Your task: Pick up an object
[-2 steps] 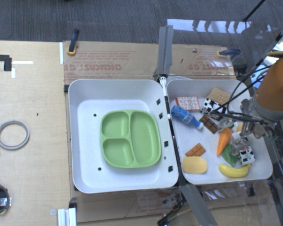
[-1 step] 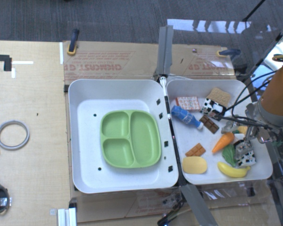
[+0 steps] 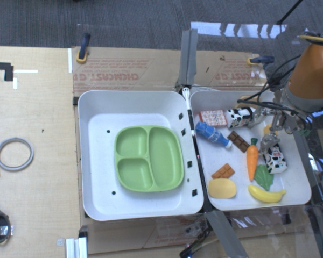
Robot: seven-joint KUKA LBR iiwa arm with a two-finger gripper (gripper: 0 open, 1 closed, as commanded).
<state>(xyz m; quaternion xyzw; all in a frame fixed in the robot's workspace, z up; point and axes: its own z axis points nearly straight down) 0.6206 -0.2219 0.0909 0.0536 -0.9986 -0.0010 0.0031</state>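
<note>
Lighting even, bright, overhead and diffuse. Shadows soft and short: a faint one inside the left shallow white plastic bin [image 3: 91, 160] along its near wall, and a thin one under the pale green three-compartment plate [image 3: 149, 158]. Whites in the right shallow white plastic bin [image 3: 296, 190] sit near clipping. Specular glare on the clear plastic sheet [image 3: 239, 30] at top. Focus is soft throughout, with small toys slightly smeared. Orange rounded arm band [image 3: 311, 71] blurred. Dark grey carpet [image 3: 151, 7] is dim and noisy.
</note>
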